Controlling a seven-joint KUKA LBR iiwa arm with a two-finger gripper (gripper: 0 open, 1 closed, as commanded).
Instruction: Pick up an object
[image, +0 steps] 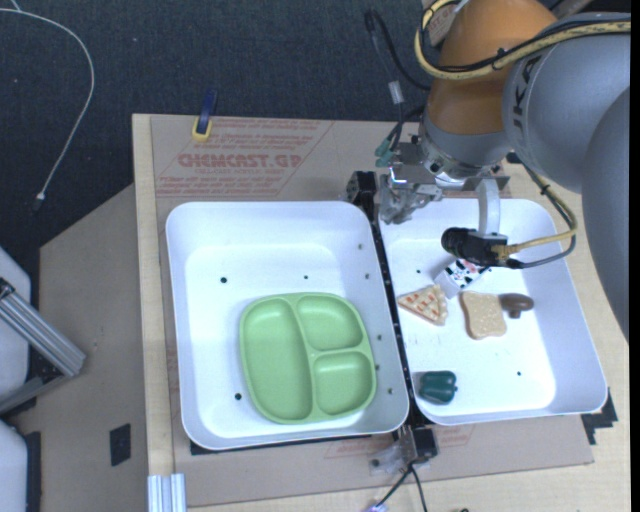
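The right bin (560, 390) holds several small toys. A pizza slice (424, 304) lies near its left wall, with a slice of toast (484, 316) beside it and a brown piece (516, 303) touching the toast's right side. A dark green pepper (436, 385) sits near the front left corner. A small black-and-white item (461, 271) lies just behind the pizza slice. My gripper (403, 198) hangs over the back left corner of this bin, next to the divider, apart from all the toys. Nothing shows in its grasp.
The left bin (200, 250) bears a green divided plate (305, 355). A black cylinder with a yellow cable (478, 244) hangs off the wrist above the right bin. The grey arm (570, 90) covers the back right. A cardboard sheet (240, 150) lies under both bins.
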